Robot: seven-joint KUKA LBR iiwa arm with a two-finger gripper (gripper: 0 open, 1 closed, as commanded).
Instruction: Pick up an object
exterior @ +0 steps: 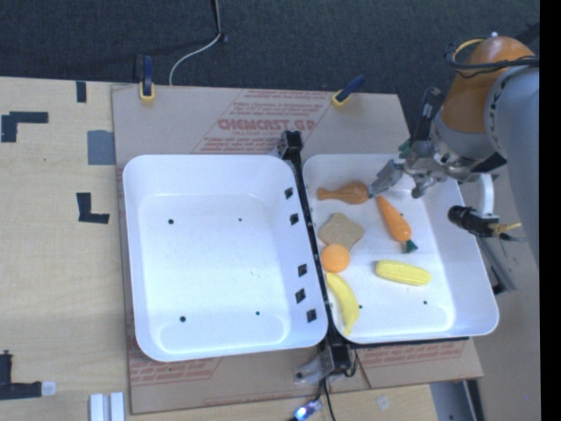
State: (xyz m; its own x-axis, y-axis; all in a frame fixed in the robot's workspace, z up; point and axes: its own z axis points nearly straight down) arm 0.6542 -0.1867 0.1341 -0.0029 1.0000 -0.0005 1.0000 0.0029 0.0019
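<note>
**Gripper poised over the right bin's far corner, holding nothing**

At the left, the wooden bench (53, 261) carries a few dark tape marks. On it lies a cardboard sheet (254, 121) with red print, clamped at its far edge, and on that sheet the two bins stand side by side. The left bin (140, 182) is a shallow white tray with small dark dots on its floor.

The right bin (473, 314) holds all the toy food. Nearest the divider, a brown drumstick (344, 193) lies at the far side, its thin end pointing left. Just nearer than it sits a tan slice of bread (341, 231), and touching the bread's near edge is a round orange fruit (335, 258). A yellow banana (344, 301) curves from the orange toward the near wall. Further right, an orange carrot (395, 220) lies at a slant, its green stub toward the near right, well apart from the bread. A yellow corn cob (403, 274) lies crosswise nearer than the carrot.

The gripper (405, 181) hangs above the far part of the right bin, between the drumstick and the carrot's far tip. Its fingers (384, 180) are spread apart with nothing between them. The grey arm (517, 103) with its orange band reaches in from the right.
</note>
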